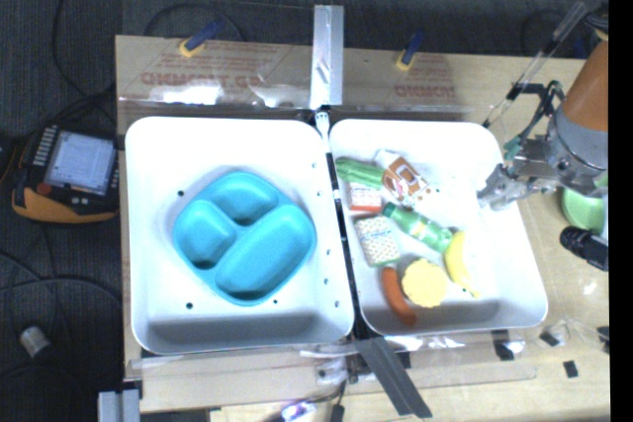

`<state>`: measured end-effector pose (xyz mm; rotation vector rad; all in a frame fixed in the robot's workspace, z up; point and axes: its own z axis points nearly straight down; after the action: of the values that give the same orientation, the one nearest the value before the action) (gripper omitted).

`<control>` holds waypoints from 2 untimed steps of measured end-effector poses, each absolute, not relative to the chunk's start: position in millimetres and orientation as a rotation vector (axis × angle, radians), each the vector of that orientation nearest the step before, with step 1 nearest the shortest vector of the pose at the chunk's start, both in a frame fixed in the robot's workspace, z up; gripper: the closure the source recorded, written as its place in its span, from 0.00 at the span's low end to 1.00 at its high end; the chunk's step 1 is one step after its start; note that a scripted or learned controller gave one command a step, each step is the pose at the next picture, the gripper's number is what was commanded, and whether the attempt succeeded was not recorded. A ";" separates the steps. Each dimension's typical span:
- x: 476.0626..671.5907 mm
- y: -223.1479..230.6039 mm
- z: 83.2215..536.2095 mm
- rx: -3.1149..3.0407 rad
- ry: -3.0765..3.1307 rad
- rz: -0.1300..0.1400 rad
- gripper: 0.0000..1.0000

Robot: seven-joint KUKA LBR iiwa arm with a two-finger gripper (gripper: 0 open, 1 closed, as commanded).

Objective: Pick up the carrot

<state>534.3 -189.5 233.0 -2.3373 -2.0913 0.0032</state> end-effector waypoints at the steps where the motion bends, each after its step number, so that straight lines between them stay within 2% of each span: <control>1: 624.0 -172.7 304.1 -2.393 -2.038 0.006 1.00; 2: 586.0 -154.1 298.9 -2.561 -1.818 0.006 1.00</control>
<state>586.0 -154.1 298.9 -2.5606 -1.8179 0.0063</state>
